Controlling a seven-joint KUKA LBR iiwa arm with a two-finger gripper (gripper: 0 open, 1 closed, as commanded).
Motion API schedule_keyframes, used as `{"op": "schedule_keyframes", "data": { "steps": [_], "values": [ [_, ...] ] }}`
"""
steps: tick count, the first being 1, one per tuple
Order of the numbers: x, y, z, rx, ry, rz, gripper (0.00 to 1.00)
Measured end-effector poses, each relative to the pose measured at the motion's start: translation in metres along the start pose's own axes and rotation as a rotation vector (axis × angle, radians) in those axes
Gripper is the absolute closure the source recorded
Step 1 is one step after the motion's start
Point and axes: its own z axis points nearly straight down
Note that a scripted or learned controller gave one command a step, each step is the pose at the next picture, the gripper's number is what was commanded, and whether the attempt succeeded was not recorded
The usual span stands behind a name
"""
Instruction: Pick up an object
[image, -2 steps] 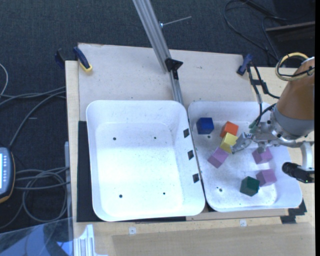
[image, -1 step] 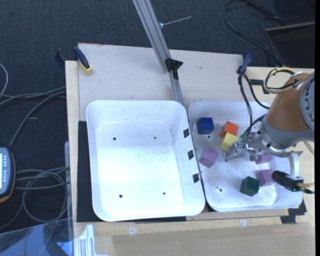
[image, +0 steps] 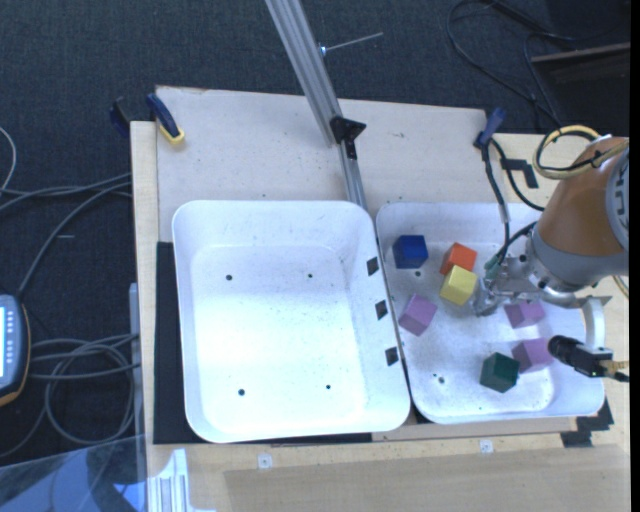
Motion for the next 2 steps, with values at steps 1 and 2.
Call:
{"op": "schedule_keyframes", "data": {
  "steps": [1,2],
  "values": [
    [-0.002,0.003,-0.065,-0.006,-0.003,-0.002,1.00],
    [-0.002,0.005,-0.119,-0.006,-0.003,-0.003,1.00]
  ]
}}
